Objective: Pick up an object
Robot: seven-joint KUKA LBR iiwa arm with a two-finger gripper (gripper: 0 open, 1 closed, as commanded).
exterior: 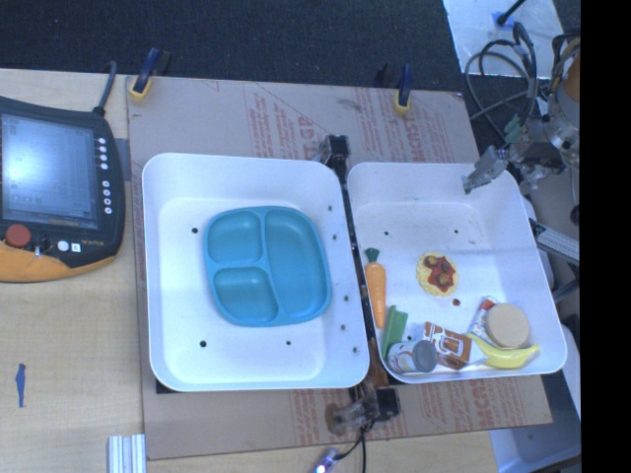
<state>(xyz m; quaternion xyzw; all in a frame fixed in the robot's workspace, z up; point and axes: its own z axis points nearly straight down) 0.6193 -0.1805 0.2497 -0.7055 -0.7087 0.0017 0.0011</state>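
The right white bin (513, 225) holds a toy carrot (376, 291) along its left wall and a small pizza slice (437, 274) near its middle. A round tan bun (508, 325), a yellow banana (510, 357), a printed packet (455, 344), a grey can (422, 357) and a green piece (394, 324) crowd its near edge. My gripper (486, 172) hangs over the bin's far right corner, well apart from all the objects, with nothing seen in it.
The left white bin (177, 353) holds a blue divided plate (266, 264). A teach pendant (54, 190) lies on the bench at far left. Clamps (403, 89) grip the board's far edge, and cables (508, 62) loop at the back right.
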